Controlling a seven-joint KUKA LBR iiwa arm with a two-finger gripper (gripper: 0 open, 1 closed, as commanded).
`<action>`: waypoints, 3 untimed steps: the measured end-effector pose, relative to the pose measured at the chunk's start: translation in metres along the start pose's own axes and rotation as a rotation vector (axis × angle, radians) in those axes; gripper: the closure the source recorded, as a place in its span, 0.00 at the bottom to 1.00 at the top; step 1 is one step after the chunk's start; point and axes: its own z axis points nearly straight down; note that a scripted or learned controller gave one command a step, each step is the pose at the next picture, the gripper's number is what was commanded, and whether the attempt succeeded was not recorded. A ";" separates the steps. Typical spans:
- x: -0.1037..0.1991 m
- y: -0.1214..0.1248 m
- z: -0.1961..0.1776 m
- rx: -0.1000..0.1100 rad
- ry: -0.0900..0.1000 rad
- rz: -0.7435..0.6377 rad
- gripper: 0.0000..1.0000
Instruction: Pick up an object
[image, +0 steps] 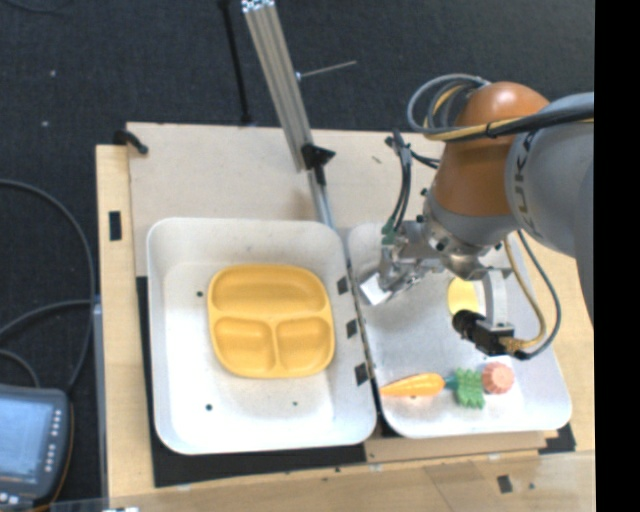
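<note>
1. In the right bin (545, 400), the arm (490, 170) hangs over the upper part, wrist pointing down, probably lining up for a grab from above.
2. Candidates to pick sit along that bin's lower edge: a carrot (412, 385) lying flat, a green toy (466, 388) just right of it, and a pink thing (497, 377) touching the green one. A yellow object (461, 296) sits higher up, partly hidden behind the arm's hardware.
3. All of these are loose in the bin, so my guess is any one counts as "the object".
4. The gripper (395, 272) is near the bin's upper left, close to the wall between the bins. Honestly can't tell if it's spread or clamped, too much clutter there, and I can't make out anything held in it.
5. It's well apart from the carrot group, nearer the yellow one.
6. Left bin (180, 250) has a yellow tray (270, 320) sitting flat in the middle, untouched.
</note>
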 end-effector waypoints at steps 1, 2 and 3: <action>0.055 -0.010 0.007 0.002 0.000 0.000 1.00; 0.103 -0.021 -0.006 -0.001 0.001 0.000 1.00; 0.100 -0.021 -0.005 0.000 -0.001 0.005 0.00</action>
